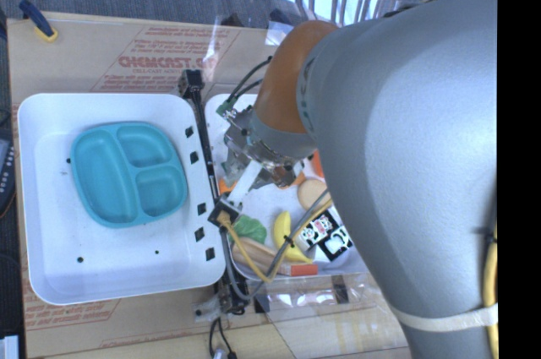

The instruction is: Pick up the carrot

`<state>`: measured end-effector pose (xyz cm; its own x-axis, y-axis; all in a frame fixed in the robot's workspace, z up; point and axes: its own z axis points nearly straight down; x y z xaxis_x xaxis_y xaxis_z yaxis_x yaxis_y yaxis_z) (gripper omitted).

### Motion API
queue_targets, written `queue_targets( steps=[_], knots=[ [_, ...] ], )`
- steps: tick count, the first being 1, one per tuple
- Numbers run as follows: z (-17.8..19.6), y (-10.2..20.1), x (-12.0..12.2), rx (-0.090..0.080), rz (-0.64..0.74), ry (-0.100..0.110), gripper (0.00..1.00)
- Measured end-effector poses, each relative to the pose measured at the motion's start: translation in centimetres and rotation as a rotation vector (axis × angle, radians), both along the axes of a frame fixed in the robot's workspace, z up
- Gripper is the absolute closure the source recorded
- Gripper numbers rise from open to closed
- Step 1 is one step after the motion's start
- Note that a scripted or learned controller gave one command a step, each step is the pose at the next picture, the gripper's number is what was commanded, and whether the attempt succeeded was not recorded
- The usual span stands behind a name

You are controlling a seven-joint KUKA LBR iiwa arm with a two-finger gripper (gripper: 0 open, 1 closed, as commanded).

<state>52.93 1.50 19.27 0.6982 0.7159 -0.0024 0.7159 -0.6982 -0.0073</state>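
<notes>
Tabletop w/ two bins; my claw (226, 209) is low in right bin (221, 108), approach step; jaws state I cannot tell; next I must find carrot.

We count two white bins: the left bin (34, 180) and the right bin (221, 106), largely covered by the arm; in the left bin we see one teal divided plate (127, 173) with three compartments; in the right bin we make out one yellow banana (284, 232), one green leafy piece (250, 227), one black-and-white patterned block (326, 236) and one pale rounded item (311, 193); other pieces there we cannot count.
</notes>
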Motion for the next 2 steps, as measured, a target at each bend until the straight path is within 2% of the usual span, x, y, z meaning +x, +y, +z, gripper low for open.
queue_targets(
  steps=[1, 2],
  knots=[
    [-0.2, -4.7, -5.5, -0.004, -0.004, 0.006, 1.00],
    [3.7, 1.8, -5.3, -0.006, -0.267, 0.003, 1.00]
  ],
)
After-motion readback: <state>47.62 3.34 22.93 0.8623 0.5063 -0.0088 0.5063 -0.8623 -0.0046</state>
